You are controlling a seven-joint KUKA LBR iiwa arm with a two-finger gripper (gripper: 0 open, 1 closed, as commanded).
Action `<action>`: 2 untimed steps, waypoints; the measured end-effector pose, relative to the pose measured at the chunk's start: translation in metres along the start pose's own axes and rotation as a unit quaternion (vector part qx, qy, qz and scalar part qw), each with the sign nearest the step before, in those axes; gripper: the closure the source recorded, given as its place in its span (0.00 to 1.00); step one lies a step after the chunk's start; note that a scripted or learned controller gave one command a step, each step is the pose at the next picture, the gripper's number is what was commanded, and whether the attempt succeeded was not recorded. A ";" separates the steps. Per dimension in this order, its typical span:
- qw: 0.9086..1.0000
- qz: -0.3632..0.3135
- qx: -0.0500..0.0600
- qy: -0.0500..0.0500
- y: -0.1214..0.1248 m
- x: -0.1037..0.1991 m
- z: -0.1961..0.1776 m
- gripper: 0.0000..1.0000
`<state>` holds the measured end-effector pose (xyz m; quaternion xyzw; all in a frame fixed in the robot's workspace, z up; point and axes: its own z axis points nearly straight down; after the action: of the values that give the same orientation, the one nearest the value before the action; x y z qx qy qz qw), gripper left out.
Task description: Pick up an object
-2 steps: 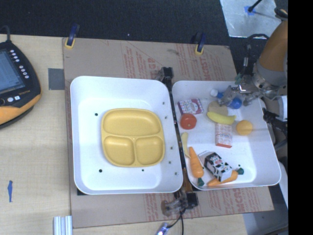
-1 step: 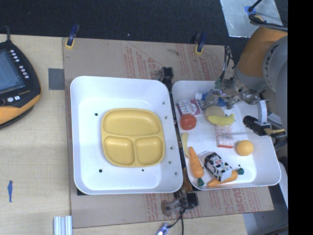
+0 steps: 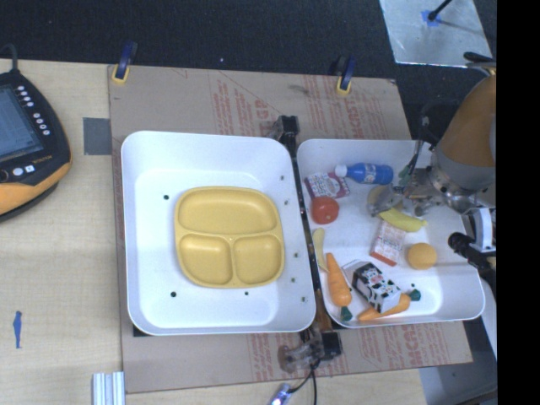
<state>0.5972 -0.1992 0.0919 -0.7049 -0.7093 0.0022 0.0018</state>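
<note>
The right bin [image 3: 456, 306] holds several small items. At its back lies a blue bottle [image 3: 368, 173]. A pink packet [image 3: 321, 184] and a red tomato [image 3: 325, 210] sit near its left wall. Further forward are a yellow banana [image 3: 402, 220], a red-and-white carton [image 3: 388, 245] and an orange [image 3: 421, 255]. Toward the front lie a carrot [image 3: 337, 281], a black-and-white cow toy [image 3: 375, 283] and a second carrot [image 3: 385, 309]. My gripper [image 3: 396, 197] hangs low over the bin's right half, just behind the banana and right of the tomato. Nothing is visibly lifted in it.
The left bin [image 3: 143, 302] carries a yellow divided plate [image 3: 229, 234]. The grey arm with its orange band [image 3: 471, 129] enters from the right over the bin's far right corner. A teach pendant [image 3: 21, 146] lies at the bench's left edge. Clamps [image 3: 344, 72] pin the cardboard at the back.
</note>
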 end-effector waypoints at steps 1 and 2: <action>1.000 0.001 0.001 0.000 0.058 0.057 0.000 0.00; 1.000 0.000 0.000 -0.001 0.033 0.043 0.000 0.00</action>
<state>0.6298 -0.1558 0.0918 -0.7049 -0.7093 0.0029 0.0011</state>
